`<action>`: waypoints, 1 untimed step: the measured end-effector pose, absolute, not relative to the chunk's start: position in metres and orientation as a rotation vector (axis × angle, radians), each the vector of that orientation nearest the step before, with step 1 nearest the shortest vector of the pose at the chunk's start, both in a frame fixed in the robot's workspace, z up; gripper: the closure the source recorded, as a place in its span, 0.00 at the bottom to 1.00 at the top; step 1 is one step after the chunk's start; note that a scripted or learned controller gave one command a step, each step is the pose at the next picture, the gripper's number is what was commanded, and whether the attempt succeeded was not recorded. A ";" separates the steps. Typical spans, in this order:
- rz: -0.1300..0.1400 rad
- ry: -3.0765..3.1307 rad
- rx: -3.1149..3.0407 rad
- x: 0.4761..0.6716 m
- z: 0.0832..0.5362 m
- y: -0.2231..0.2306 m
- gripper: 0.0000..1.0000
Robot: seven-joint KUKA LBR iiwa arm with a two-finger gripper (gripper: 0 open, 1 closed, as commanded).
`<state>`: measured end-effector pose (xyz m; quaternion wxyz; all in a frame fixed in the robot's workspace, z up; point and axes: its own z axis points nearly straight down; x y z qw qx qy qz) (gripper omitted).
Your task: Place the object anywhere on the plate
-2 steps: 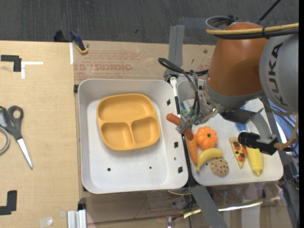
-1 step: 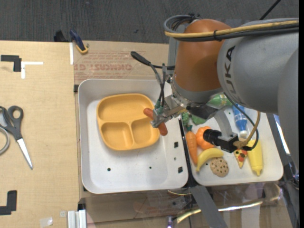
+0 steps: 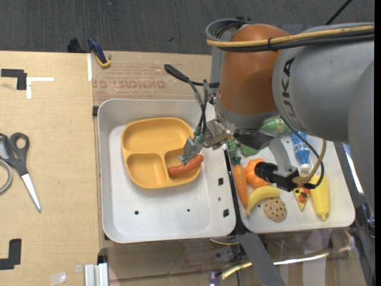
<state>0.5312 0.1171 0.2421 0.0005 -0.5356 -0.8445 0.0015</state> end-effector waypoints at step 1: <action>0.005 -2.652 -1.682 0.531 0.242 0.117 0.00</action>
